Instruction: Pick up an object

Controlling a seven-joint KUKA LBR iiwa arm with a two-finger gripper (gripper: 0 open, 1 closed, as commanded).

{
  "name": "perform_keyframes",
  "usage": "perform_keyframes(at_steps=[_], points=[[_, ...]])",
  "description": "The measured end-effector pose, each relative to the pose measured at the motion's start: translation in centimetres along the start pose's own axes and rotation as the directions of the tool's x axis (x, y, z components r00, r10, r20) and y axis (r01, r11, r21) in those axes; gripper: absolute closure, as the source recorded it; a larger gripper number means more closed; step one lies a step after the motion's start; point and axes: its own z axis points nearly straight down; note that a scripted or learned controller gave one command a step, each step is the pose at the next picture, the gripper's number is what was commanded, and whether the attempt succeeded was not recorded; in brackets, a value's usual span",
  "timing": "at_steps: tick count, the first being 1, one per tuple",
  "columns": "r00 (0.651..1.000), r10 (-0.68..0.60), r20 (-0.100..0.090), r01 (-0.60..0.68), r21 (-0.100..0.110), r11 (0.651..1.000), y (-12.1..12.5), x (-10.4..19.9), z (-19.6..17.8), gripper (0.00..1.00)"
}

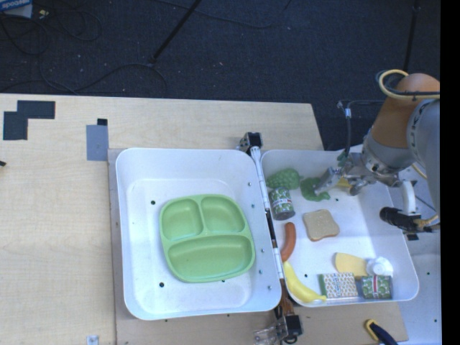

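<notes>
Gripper (338, 179) low in right bin (402, 264) beside green leafy toy (313, 187); finger state cannot be told.

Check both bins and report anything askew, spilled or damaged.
Nothing stands out. The green divided plate lies flat in the left bin. In the right bin the can lies on its side, and the bread slice, sausage and banana lie loose but intact.

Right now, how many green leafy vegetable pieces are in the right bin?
2: a broccoli-like piece near the divider at the bin's far end, and a smaller leafy piece just right of it, beside the gripper.
</notes>
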Motion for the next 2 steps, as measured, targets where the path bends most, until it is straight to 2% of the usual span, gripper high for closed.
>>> perform_keyframes(at_steps=[1,2], points=[[1.0,0.002,0.008,-0.002,0.0,1.0,-5.2,7.3,0.3,0.0],[1.0,0.001,0.01,-0.001,0.0,1.0,-0.4,3.7,0.3,0.0]])
